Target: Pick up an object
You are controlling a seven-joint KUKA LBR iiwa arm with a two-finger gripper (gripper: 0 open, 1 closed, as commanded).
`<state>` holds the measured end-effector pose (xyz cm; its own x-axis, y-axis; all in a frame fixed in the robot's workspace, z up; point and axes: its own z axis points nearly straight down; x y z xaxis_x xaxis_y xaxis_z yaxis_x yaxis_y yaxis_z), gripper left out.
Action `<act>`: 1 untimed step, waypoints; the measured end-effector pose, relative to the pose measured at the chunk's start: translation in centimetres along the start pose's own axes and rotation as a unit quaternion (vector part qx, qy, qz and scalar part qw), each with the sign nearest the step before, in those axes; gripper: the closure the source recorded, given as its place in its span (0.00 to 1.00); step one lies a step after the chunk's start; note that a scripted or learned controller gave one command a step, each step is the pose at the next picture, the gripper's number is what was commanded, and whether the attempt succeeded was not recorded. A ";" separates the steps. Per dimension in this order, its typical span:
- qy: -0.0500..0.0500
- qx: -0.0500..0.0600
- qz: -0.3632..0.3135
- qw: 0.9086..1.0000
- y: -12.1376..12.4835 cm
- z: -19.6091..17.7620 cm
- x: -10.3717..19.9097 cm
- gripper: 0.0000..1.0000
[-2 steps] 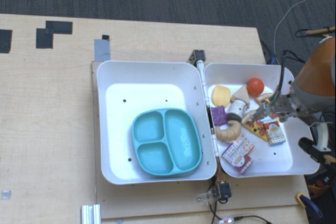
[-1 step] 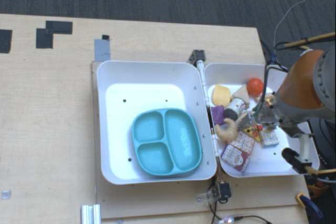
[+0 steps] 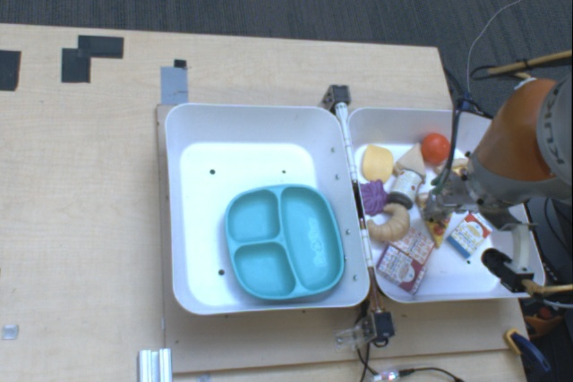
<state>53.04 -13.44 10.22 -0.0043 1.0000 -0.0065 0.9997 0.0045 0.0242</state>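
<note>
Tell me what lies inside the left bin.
The left bin holds a blue divided plate with three compartments, lying flat toward its front. A few dark specks dot the bare white floor. Whatever sits beneath the plate is covered and cannot be seen.

Grey arm [image 3: 553, 139] with a broad orange band, a thin dark cable alongside its wrist.

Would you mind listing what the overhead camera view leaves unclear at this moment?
- Gripper: its fingers are blurred and small among the clutter in the right white bin, so their state and any grasp are unreadable.
- Small red-and-white printed packet: its print is too small to read.
- Grey arm with the orange band: cut off by the right edge.
- Small blue-and-white carton: partly covered by the arm's wrist.
</note>
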 end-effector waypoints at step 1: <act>0.002 0.004 0.000 1.000 4.3 1.4 4.6 1.00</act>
<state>57.38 -8.82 8.93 -0.0049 1.0000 -0.0019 0.9999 0.0049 0.0154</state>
